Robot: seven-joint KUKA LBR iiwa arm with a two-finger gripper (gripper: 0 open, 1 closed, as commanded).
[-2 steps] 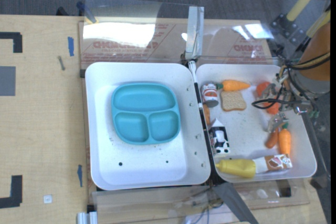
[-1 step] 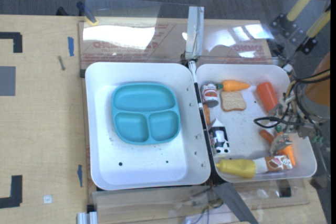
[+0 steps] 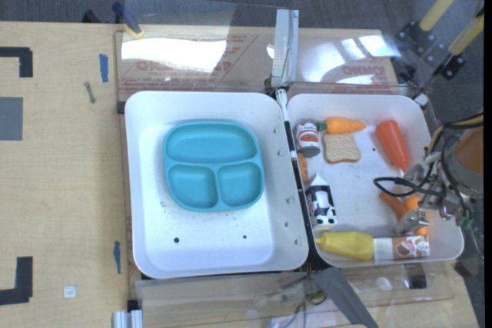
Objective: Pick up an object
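The gripper (image 3: 417, 205) is low over the right side of the right bin (image 3: 361, 105). It is a jumble of metal and black wires from here, so I cannot tell if it is squeezed tight or loose, or if it has anything in it. Right by it, partly tucked under it, is a small orange piece (image 3: 398, 203). I cannot tell if the two are touching.

A little way toward the back of the bin lies a long red-orange toy (image 3: 392, 143), tilted. Toward the front, near the gripper, is a small packet (image 3: 411, 246) with a white and brown label. It lies along the front wall, end to end with a yellow bottle (image 3: 346, 244) lying on its side.

Further left, a little black and white toy (image 3: 322, 206) sits beside the wall between the two bins. Behind it there is a slice of toy bread (image 3: 342, 150), a toy carrot (image 3: 344, 124) just behind the bread, and a small can (image 3: 307, 137) with a red and white label just beside them.

The left bin (image 3: 146, 180) is next to this one. A blue plate (image 3: 213, 166) with three sections lies flat in it.

The bins sit on a light wooden bench (image 3: 54, 188).
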